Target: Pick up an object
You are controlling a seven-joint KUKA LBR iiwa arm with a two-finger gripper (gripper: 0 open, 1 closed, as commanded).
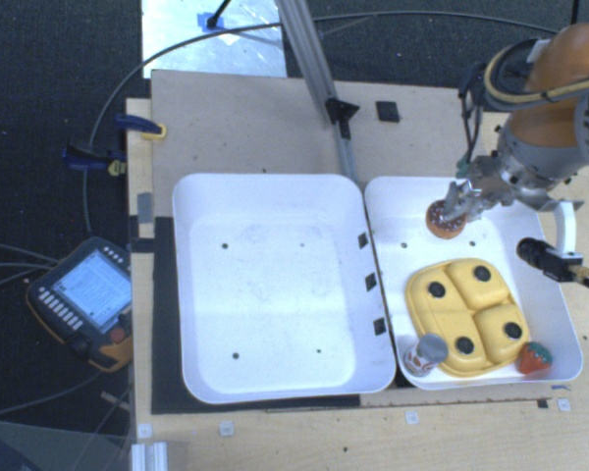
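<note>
In the right bin [398, 196] lie several objects. A small round brown object [444, 223] sits near the bin's far side. A large yellow four-part piece with black dots [468, 316] fills the bin's near half. A small cup with a grey top [427, 352] rests at the near left corner, and a red strawberry-like piece [535, 358] at the near right corner. My gripper [462, 198] reaches in from the right and hangs directly over the brown object's upper right edge, very close to it or touching it.
The left bin [265, 292] stands beside the right one. A grey pole [309, 52] slants across the back of the bench. A black part [550, 257] of the arm juts over the right bin's right side. A teach pendant [83, 300] lies left of the bench.
</note>
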